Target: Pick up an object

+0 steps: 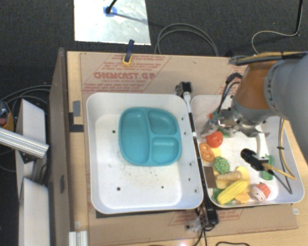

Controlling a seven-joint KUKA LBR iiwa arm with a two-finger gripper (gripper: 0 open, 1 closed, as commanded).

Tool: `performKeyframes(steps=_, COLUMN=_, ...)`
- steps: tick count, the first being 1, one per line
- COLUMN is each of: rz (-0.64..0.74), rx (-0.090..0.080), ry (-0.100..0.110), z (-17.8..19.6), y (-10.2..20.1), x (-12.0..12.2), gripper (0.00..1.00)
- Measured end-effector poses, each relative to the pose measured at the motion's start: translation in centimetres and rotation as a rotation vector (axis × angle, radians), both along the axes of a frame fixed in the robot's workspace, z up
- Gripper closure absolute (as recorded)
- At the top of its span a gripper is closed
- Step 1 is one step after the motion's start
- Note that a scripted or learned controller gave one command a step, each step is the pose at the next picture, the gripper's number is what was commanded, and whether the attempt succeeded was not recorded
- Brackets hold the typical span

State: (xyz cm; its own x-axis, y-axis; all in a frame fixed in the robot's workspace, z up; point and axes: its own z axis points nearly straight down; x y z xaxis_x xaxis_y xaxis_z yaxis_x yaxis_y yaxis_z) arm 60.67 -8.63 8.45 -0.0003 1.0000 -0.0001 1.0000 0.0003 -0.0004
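Over at the right of the frame the grey arm (292, 91) with its orange band hangs low over the right-hand bin (296, 186), and the jaws (223, 123) sit down near that bin's upper left corner, close to the divider between the two bins. I can't tell whether the jaws are spread or pressed together; the wrist and cables hide them. Just below them in the frame, nearly touching, lies a red toy tomato (214, 139), the nearest thing to grab, I'd judge. It is round, so it has no long axis to line up with. Lower still come an orange slice (207, 152), a green broccoli piece (221, 165) and a yellow corn cob (232, 190) lying slantwise along the lower edge. The left bin (105, 188) holds a teal divided plate (149, 137).
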Motion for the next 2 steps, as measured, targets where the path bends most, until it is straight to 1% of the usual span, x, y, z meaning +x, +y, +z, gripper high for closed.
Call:
performKeyframes(steps=1, rz=0.004, rx=-0.001, ry=-0.006, z=0.1, y=-1.2, x=3.2, gripper=0.00)
performKeyframes(steps=2, rz=0.000, rx=0.001, ry=0.002, z=0.0, y=-0.1, x=-1.0, gripper=0.00)
